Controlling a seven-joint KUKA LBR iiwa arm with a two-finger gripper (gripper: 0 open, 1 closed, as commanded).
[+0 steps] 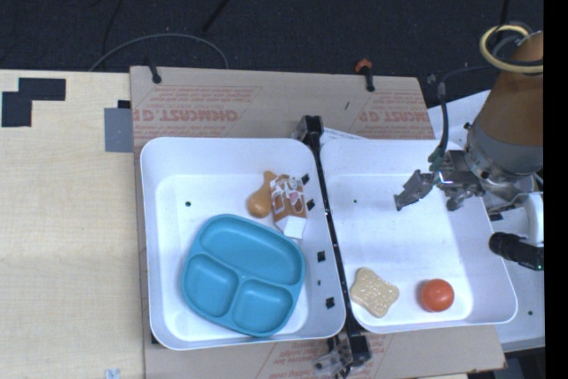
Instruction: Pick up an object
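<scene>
The arm comes in from the right, its orange band (519, 106) sitting high over the right bin's far corner, the grey wrist bending down and leftward so the claw (433, 191) hangs over the upper right part of the right bin (390, 191). The claw looks released: one dark finger pokes out to the left, another sits off to its right, with a gap showing between them and nothing held in that gap.

Below the claw and a touch to its right, a red tomato (436, 295) lies near the bin's front wall. Left of the tomato, below and to the left of the claw, rests a tan cracker-shaped piece (374, 291), apart from the tomato. Between the claw and those two pieces the white floor is bare, so there's open room straight down and to the left as far as the black divider (321, 217).

Well to the claw's left, across that divider, the left bin (164, 191) carries a blue sectioned plate (242, 273) taking up much of its floor, with a brown and white toy (280, 196) tucked just above the plate, close to the divider. Both bins sit on a cardboard sheet (266, 106) on the counter (62, 235).
</scene>
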